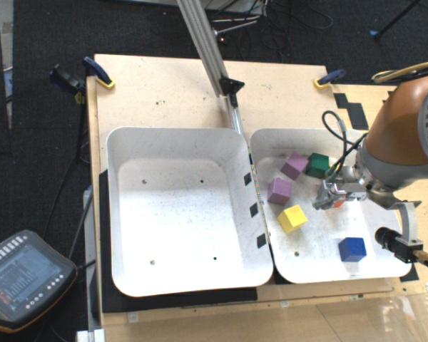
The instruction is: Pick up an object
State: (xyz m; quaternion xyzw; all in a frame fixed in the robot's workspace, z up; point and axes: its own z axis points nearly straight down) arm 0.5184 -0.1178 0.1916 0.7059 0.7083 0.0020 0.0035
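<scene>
Choosing one block cleanly matters most: the arm would do best to drop square over a single cube, avoiding its neighbours. Left of the claw (329,194) sit two purple blocks (279,189) (294,166), matte and hard-edged, and a yellow cube (292,218) below-left. A green cube (317,164) lies just above it, a blue cube (352,249) below-right. Its grip cannot be made out.
</scene>
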